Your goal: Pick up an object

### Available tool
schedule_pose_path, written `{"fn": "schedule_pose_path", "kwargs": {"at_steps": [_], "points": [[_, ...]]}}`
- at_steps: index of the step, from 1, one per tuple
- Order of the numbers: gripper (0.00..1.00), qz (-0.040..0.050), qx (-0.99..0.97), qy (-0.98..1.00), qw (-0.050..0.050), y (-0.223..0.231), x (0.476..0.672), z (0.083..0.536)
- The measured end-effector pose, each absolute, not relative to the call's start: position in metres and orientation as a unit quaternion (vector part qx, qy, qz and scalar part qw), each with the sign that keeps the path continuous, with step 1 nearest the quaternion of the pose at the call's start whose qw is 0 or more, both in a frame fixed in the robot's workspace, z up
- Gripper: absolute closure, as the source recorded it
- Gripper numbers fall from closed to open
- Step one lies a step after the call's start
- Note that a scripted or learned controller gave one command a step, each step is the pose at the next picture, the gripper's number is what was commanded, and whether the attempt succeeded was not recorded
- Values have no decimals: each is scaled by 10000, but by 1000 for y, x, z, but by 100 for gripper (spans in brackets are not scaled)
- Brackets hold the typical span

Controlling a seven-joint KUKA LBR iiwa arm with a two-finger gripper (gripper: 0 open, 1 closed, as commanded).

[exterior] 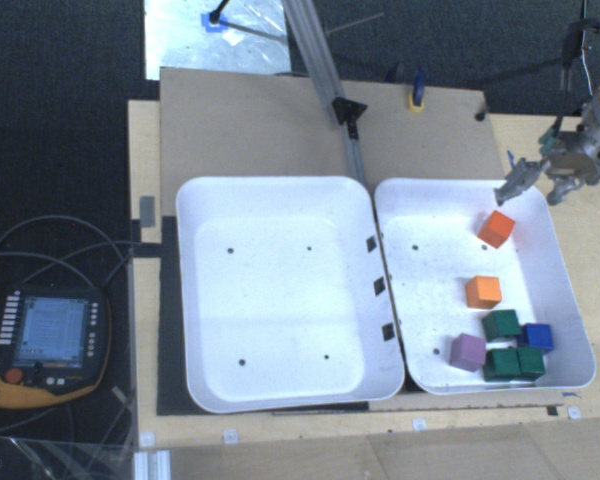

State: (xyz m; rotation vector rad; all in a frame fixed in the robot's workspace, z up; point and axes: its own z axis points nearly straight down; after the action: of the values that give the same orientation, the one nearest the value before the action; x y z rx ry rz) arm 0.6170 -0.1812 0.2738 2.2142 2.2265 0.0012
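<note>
Plainly the jaws stand spread, one finger reaching left and one hanging to the right, with nothing between them. The gripper point(538, 180) hovers at the upper right of the frame, over the far right corner of the right bin point(420, 200), just above and right of a tilted orange cube point(496, 228).

My reading is that the approach is in hand and no grasp is made. The next move calls for a descent down-left until the fingers straddle that cube; it sits turned at an angle and near the bin wall, so the wrist may need to rotate to meet its flat faces.

Other candidates lie lower in that bin: a second orange cube point(483, 291), then a tight cluster at the lower right of green blocks point(501, 325), a blue block point(537, 336) and a purple block point(468, 351).

The left bin point(195, 268) fills mid-frame. Both rest on a brown board point(250, 118) over a pale bench point(380, 448). A teach pendant point(48, 343) lies on dark carpet at lower left; a metal pole point(310, 38) slants from the top.
</note>
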Motion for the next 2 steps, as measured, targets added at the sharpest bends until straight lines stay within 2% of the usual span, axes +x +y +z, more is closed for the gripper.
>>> {"fn": "schedule_pose_path", "kwargs": {"at_steps": [1,2], "points": [[0,1,7052,7091,8,-181,617,274],[0,-11,7051,7091,-13,-179,624,215]]}}
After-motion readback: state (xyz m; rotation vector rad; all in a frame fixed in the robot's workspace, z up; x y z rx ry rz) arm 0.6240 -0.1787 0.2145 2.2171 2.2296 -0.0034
